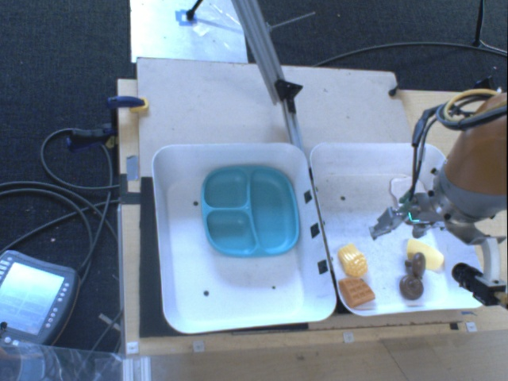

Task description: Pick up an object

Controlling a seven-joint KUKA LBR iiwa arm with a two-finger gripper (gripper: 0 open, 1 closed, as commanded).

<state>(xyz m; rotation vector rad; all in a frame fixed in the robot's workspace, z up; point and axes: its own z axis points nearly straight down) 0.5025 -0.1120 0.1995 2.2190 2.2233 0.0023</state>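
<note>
Gripper [390,222] hovers above right bin [349,165], grip state unclear | corn piece [353,259] likely light, stiff | pinch across middle.

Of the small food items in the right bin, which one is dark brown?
The brown piece near the bin's front edge, just below the pale yellow piece; the other two are yellow-orange.

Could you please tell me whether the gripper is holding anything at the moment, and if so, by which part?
Nothing is held: the two-finger gripper hangs with nothing between its fingers over bare floor of the right white bin, apart from the yellow corn-cob toy.
</note>
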